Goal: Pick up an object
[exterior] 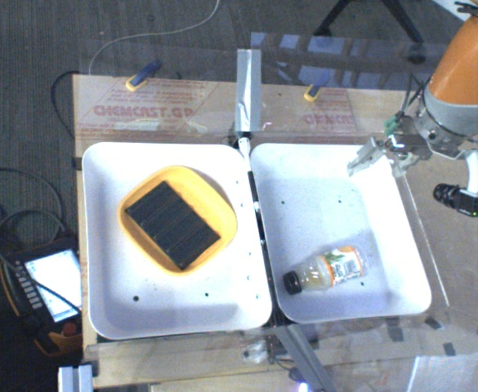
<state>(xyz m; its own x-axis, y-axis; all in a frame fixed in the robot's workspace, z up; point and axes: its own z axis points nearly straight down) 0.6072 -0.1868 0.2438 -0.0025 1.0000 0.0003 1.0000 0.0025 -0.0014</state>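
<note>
white plastic bins sat side by side on the counter [173, 109] as we looked down on them at a slant. in the right bin [386, 243] a small bottle [327, 271] lay on its side near the front wall, its dark cap pointing toward the divide between the bins, its orange and green label facing up. the left bin [108, 300] held a yellow dish [214, 194] with a dark ribbed square pad [173, 224] lying on it. our grey arm with its orange band [461, 64] reached in from the right, and its jaws [379, 155] hung over the right bin's far right corner, well apart from the bottle. we saw the two fingers spread apart with nothing between them. a handheld screen [46, 282] with cables lay on the floor to the left.
</note>
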